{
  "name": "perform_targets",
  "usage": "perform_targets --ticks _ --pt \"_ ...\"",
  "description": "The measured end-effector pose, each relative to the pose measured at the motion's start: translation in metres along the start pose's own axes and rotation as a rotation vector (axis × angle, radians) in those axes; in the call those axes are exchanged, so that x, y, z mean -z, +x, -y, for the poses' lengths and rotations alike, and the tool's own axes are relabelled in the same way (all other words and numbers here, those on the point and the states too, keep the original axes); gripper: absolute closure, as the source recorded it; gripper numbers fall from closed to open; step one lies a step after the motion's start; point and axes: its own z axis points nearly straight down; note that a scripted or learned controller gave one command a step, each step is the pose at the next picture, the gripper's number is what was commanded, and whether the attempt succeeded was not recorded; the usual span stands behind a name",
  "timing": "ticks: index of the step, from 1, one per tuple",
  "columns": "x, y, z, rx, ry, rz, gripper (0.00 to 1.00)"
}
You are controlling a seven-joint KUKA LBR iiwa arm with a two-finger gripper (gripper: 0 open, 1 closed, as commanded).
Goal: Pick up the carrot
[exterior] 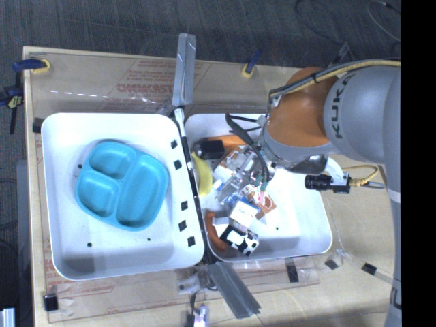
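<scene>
At the frame's bottom edge the surface (354,285) carries two white bins. In the right bin (306,234), nearest, sits a black-and-white toy (240,240) by something brown. Above it the pincer (238,176) hangs over a clutter of small items; whether it is released or clenched I cannot tell. The carrot (228,144) lies just up and left of the pincer, near the bin's upper left corner, its long axis running roughly left-right; which end is the tip looks unclear. A banana (201,172) lies beside it. The left bin (68,251) holds a blue tray (122,184).
</scene>
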Motion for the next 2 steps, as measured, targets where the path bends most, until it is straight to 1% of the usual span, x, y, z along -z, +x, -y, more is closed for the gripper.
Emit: perform_targets --ticks 1,2 --pt "-0.018 -0.053 -0.015 0.104 -0.007 0.013 0.00" --pt "0.091 -0.083 0.025 0.172 -0.001 0.004 0.00"
